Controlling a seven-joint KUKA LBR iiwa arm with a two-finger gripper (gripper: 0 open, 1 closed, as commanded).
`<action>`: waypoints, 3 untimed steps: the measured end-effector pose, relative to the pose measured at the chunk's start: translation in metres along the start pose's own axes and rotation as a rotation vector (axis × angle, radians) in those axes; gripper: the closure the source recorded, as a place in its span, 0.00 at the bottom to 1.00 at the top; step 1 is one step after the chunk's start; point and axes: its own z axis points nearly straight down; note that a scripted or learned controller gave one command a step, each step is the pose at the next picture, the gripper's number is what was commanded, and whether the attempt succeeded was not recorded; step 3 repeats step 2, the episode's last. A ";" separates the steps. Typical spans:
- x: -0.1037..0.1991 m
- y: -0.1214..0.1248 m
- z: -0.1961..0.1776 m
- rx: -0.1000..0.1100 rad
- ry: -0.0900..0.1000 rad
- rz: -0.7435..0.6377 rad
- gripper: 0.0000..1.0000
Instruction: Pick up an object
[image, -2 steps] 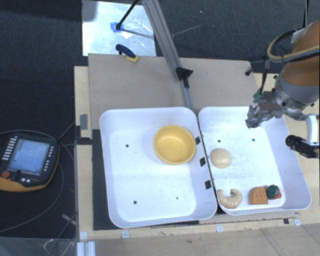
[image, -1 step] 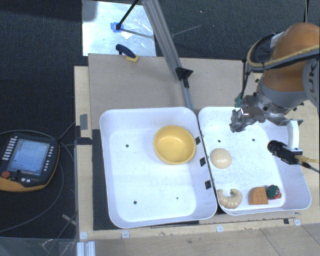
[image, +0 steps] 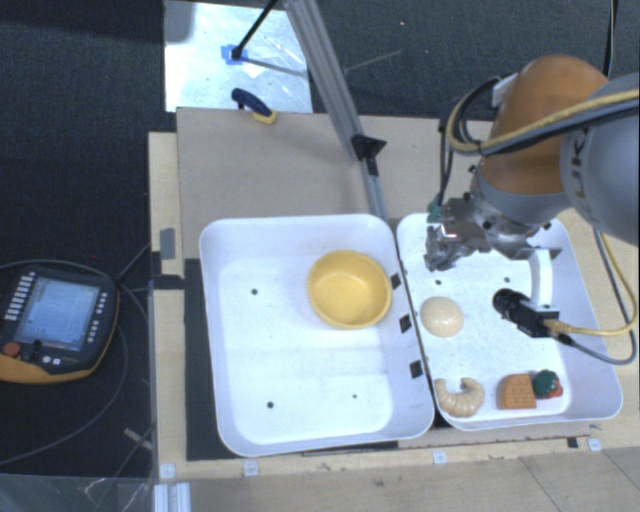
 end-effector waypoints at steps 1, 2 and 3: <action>0.040 -0.016 0.004 0.000 0.000 0.001 1.00; 0.097 -0.025 0.002 0.000 0.001 -0.001 1.00; 0.097 -0.025 0.002 0.000 0.001 -0.001 1.00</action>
